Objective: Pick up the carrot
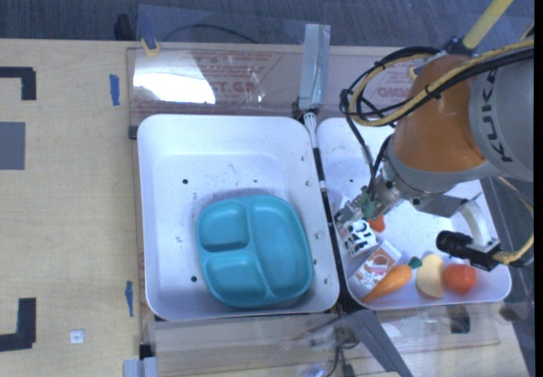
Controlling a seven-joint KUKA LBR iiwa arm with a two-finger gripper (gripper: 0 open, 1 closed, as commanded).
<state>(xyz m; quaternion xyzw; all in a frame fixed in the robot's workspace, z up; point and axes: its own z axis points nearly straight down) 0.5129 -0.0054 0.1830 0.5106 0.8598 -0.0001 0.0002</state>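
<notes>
Two shallow white plastic bins are sitting side by side; the left bin (161, 154) is holding a turquoise divided plate (253, 250). The grey-and-orange arm (441, 125) is leaning over the right bin (501, 286), its gripper (366, 212) low; whether it is apart or together, I cannot tell. Nothing is lifted yet: the small orange carrot (392, 280) is lying near the bin's front wall, crowded by a yellow lemon-like fruit (431, 275), leaving little room.
</notes>
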